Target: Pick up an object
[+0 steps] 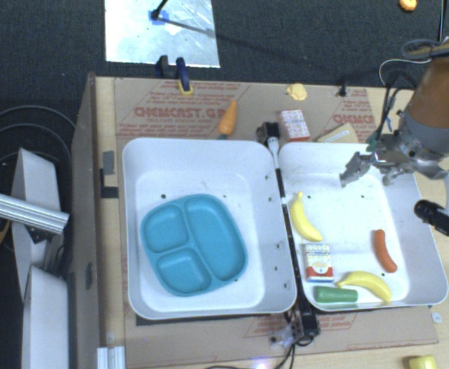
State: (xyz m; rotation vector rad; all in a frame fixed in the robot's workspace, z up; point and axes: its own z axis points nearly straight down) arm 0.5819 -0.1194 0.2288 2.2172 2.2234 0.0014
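The right white bin (pixel 409 206) holds a yellow banana (pixel 305 220) by its left wall, a small red and white box (pixel 318 261), a green object (pixel 334 294), a second banana (pixel 365 283) and a red sausage (pixel 384 250). My gripper (pixel 374 167) hangs over the bin's far part, above bare floor, with its fingers (pixel 354 167) spread apart and nothing between them. It is open. The nearest banana lies to its lower left, and the sausage lies closer to the camera than the gripper.
The left white bin (pixel 148 167) holds a blue divided plate (pixel 194 243). Behind the bins, on the cardboard, lie a carrot (pixel 227 118), a small box (pixel 294 124) and a yellow piece (pixel 297 91). A black part (pixel 440 217) sticks out over the right bin's right rim.
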